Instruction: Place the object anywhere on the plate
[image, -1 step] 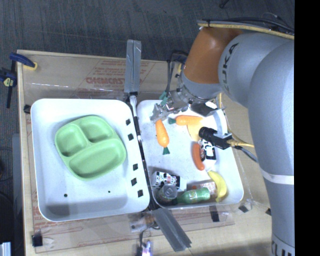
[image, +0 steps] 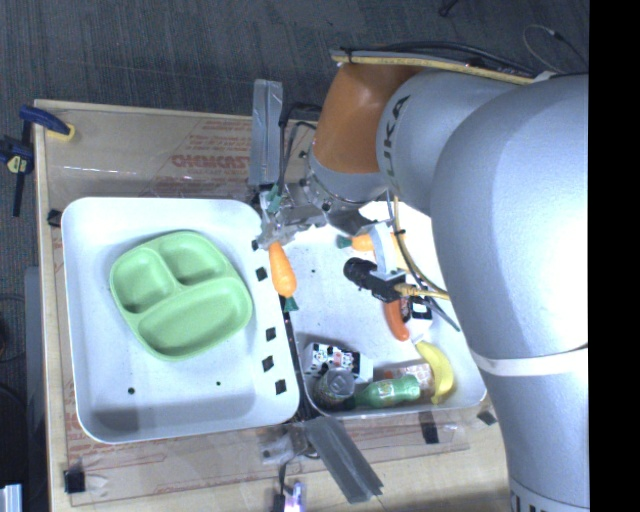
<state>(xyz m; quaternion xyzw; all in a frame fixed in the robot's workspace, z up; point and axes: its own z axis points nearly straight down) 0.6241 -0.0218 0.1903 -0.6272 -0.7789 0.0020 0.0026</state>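
You had the two-finger gripper (image: 268, 232) at the far end of the seam where the two bins met, with the grey arm reaching in from the right across the right-hand shallow white bin (image: 325, 300). The small tapered orange carrot (image: 283, 272) sat directly below the gripper's tip, its top end up against it, slanting along the shared rim. From your camera it could not be told whether the gripper was clamped on the carrot or merely touching it. The light green divided plastic plate (image: 180, 300) lay in the left-hand shallow white bin (image: 100, 390), just beside the carrot but apart from it. In the right bin's near corner were a curved yellow banana (image: 438, 370), a green bottle lying on its side (image: 392, 390), a dark round can (image: 336, 386) and a black-and-white packet (image: 332, 355).
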